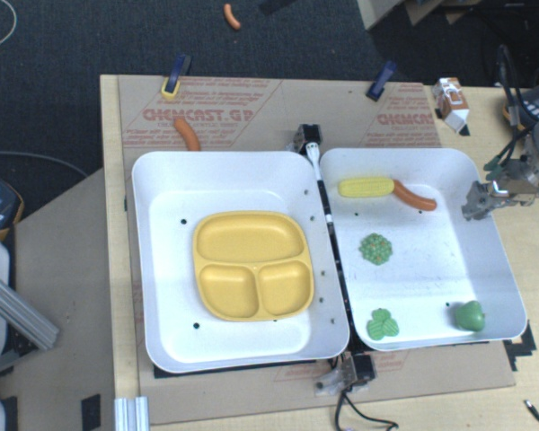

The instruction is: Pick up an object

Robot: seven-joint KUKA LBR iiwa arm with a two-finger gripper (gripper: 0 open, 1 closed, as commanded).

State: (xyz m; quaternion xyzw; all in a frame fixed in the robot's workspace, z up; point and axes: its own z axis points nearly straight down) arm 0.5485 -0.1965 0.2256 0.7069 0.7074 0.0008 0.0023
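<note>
1. The two shallow white plastic bins sit side by side on the bench: the left bin [153,241] lies well away from the fingers, and the right bin [431,268] has its far-right rim just beside them.
2. A yellow three-compartment plastic tray [251,263] rests in the left bin, far from the fingers, across the divide between the bins.
3. The grey two-finger gripper [478,203] hangs at the right bin's right edge; from this slant I cannot tell whether it is spread or closed, and nothing shows in its grasp.
4. A yellow toy corn cob [366,187] lies toward the bin's back, well to the fingers' left. It looks light and stiff (probably hollow plastic); I would take it across the short axis at mid-length, where the ridged skin should resist slipping.
5. An orange-red toy sausage [415,197] lies touching or nearly touching the cob's end and is the nearest thing to the fingers. Smooth, round and thin, it may roll out of a pinch, so grip its middle.
6. A round green leafy toy [375,248] sits mid-bin, further left and forward.
7. A green broccoli-like toy [382,324] lies near the front wall.
8. A small glossy green rounded toy [469,315] sits in the front-right corner, forward of the fingers; likely slippery.
</note>
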